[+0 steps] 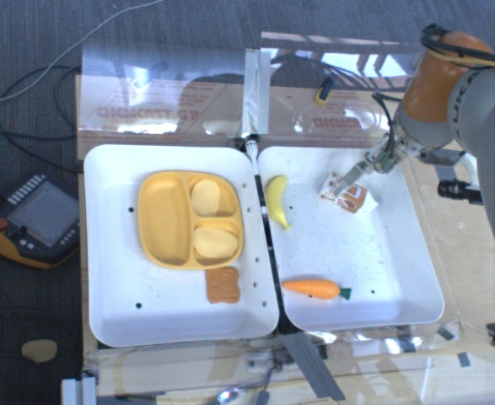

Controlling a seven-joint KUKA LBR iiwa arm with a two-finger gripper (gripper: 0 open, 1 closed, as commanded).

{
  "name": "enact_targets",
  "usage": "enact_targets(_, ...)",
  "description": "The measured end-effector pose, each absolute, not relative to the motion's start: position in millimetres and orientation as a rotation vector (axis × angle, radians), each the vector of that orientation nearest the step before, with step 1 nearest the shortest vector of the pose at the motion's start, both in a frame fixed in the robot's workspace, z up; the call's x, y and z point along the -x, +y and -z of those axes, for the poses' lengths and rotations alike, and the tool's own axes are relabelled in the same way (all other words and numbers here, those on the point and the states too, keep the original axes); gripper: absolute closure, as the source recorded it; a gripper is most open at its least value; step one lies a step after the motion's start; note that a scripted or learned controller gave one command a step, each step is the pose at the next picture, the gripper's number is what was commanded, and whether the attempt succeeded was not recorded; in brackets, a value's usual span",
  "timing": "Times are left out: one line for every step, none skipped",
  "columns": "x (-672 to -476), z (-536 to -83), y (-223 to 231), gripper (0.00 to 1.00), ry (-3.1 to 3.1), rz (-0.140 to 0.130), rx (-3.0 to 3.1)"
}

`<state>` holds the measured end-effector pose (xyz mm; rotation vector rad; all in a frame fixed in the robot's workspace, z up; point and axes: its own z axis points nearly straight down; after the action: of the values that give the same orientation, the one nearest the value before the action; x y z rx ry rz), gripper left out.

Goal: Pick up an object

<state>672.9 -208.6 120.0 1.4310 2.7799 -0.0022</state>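
The carrot lies on its side near the front of the right bin; you see nothing touching it. In the left bin, a brown biscuit-like piece sits just in front of the yellow divided tray. Farther back, a banana rests by the right bin's left wall. Beyond it, the gripper hangs over a small brown-and-white item, touching or just above it. You cannot tell how its fingers stand.
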Motion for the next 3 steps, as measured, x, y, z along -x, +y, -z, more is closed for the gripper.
enact_targets(-674.8, -114, -207, 0.0, 2.721, -0.009, -1.543)
enact_targets(-674.3, -112, -201, 0.0, 2.693, 0.003, -1.582)
enact_targets(-635.0, -96, -181, 0.0, 2.717, -0.008, -1.542)
